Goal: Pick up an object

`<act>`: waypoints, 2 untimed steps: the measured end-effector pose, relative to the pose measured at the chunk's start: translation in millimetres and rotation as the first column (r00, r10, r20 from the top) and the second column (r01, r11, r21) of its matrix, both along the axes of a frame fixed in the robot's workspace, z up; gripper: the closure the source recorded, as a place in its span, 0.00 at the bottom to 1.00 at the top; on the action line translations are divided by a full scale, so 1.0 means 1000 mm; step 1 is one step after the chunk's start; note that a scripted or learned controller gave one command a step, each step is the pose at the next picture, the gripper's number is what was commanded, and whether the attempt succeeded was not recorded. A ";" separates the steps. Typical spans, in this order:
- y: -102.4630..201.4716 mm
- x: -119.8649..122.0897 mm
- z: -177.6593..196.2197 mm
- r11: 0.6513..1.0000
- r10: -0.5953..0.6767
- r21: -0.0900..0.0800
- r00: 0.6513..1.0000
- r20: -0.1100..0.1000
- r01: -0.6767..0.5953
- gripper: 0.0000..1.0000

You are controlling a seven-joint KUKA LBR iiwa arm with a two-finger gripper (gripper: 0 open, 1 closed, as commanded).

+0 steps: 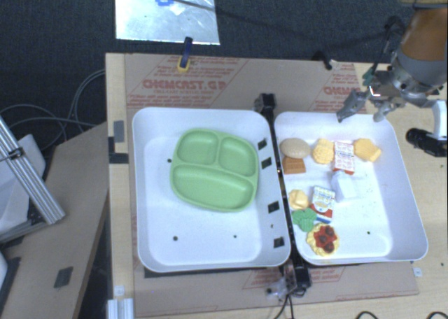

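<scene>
The desk [210,76] is light brown, with red letters printed on its top. Two white bins sit on it side by side. The right bin [392,192] lies just below the hand [367,106]. The left bin [150,192] lies well off to the hand's left and lower down. A small blue and yellow thing [185,54] sits on the desk's far edge, far to the left of the hand.
</scene>
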State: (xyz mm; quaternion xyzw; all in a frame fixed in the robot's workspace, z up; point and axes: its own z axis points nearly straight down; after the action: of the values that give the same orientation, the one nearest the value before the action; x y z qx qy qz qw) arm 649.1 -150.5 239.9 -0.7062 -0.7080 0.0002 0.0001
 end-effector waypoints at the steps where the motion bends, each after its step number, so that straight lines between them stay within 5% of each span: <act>1: 0.004 -0.002 -0.042 1.000 0.000 0.000 1.000 0.000 0.000 0.00; 2: -0.004 -0.008 -0.092 1.000 -0.002 0.000 1.000 -0.001 0.002 0.00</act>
State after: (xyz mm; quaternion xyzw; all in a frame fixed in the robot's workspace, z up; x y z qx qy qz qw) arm 640.9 -154.0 148.1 -0.7069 -0.7074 0.0006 0.0006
